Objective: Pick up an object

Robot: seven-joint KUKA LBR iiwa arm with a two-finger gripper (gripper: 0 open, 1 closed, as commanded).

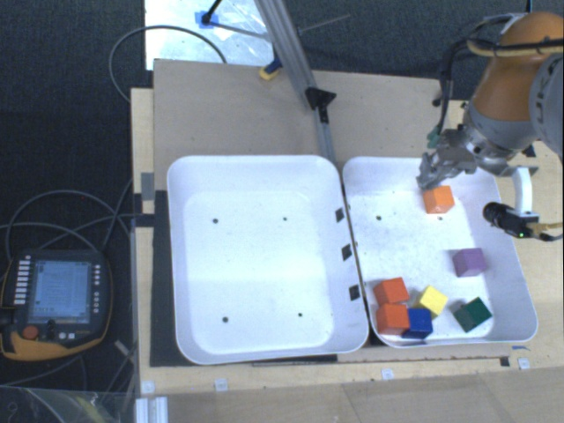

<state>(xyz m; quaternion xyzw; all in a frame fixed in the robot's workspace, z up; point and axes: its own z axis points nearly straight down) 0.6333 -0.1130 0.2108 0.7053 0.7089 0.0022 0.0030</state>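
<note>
The gripper (434,176) hangs directly over an orange cube (438,200) near the far edge of the right bin (507,276); whether it is open or closed cannot be told. The cube looks unlifted, so the grasp remains undone.

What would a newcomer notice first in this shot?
Probably the arm's orange band at upper right, with the gripper poised just above a lone orange cube at the back of the right bin. Next, the bright cluster of blocks along that bin's front edge: orange, yellow, blue, green, with a purple one apart.
</note>
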